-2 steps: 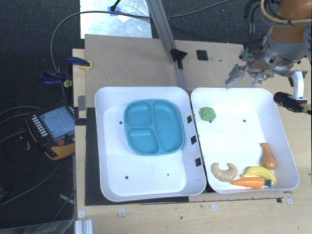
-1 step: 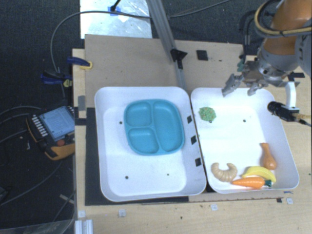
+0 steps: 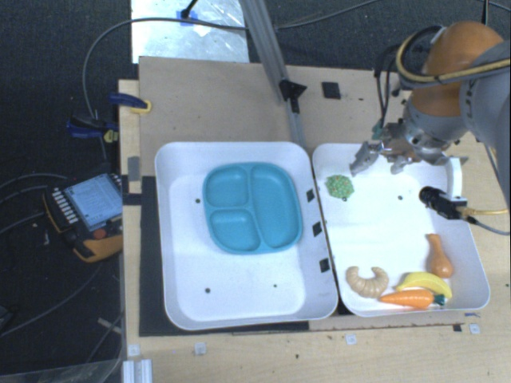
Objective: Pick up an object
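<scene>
Bench (image 3: 215,102): brown board top, dark mat under bins. 2 shallow white bins side by side, touching at middle. Left bin (image 3: 184,294) sits on bench centre; right bin (image 3: 479,282) beside it, toward arm side. Small black square (image 3: 331,90) lies on bare board behind right bin. Black clips along seam between bins. Blue-and-yellow clamps (image 3: 120,102) grip bench left edge. Grey pole (image 3: 267,38) slants over rear of board.

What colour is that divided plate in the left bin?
The divided plate is light blue, seen plainly in the camera view.
</scene>
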